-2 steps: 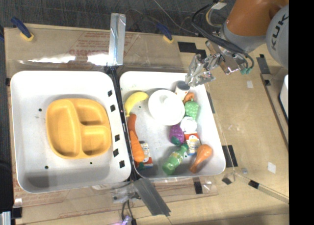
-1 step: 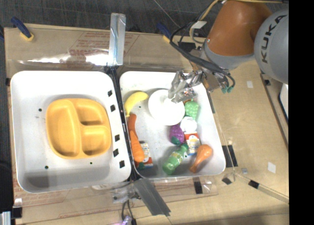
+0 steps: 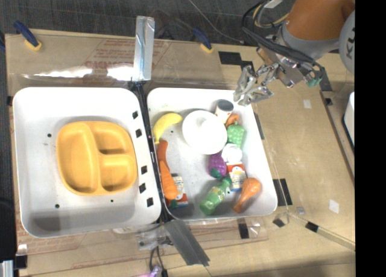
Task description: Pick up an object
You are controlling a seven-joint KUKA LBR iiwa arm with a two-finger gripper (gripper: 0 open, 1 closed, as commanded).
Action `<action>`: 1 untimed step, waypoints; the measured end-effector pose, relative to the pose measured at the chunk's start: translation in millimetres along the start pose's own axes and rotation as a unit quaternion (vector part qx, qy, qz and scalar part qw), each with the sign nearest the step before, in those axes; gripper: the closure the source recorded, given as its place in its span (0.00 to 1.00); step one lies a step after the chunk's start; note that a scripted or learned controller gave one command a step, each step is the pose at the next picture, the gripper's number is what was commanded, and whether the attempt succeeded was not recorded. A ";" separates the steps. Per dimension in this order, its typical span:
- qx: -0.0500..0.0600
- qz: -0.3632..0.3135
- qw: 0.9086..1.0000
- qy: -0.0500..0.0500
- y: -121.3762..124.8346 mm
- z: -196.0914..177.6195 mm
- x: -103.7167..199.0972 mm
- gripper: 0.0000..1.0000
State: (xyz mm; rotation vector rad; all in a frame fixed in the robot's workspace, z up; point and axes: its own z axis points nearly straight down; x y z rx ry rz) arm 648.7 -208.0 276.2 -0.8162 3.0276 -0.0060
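Orange carrot (image 3: 165, 176) lies along the right bin's (image 3: 265, 155) left wall.

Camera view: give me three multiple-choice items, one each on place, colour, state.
1. Where is the yellow divided tray?
A. left bin
B. right bin
C. on the bench outside the bins

2. What colour is the round plate in the right bin?
A. red
B. white
C. blue

3. Where is the gripper?
A. over the left bin
B. deep among the toys
C. above the right bin's far right corner

Key: 1 A, the tray sits alone in the left bin. 2 B, the plate is white. 3 C, the gripper hangs over that corner, no toy between its fingers.
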 end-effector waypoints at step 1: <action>-0.003 0.063 0.998 0.002 70.5 31.5 -51.5 1.00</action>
